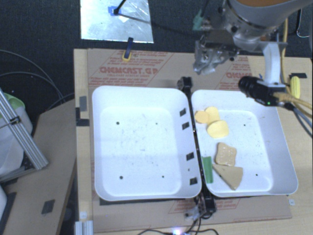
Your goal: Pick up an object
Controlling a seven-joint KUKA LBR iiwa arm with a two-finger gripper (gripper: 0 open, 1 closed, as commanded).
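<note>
Item 1, my claw (211,61): raised above the far edge of the bench, beyond the right bin, hanging clear of everything. Whether it is spread or pressed together I cannot tell; the metal there is a blur. I see nothing pinched in it.

Item 2, right bin (276,136): white, shallow, holding all the loose pieces, grouped toward its left side.
- Three yellow discs (212,122), clustered and touching, in the far-left part of the bin; the largest lies nearest.
- One tan cracker (226,153), roughly square, just near of the discs.
- One tan wedge (232,175), triangular, touching or just beside the cracker's near edge.
- One green stick (208,169), lying along the bin's left wall, just left of the wedge.

Item 3, left bin (105,131): white, shallow, side by side with the right bin, joined along a dark middle strip.

Item 4, cardboard sheet (142,67): brown, printed in red, under both bins.

Item 5, shiny metal plate (100,13): on the dark floor, far left of my claw.
</note>
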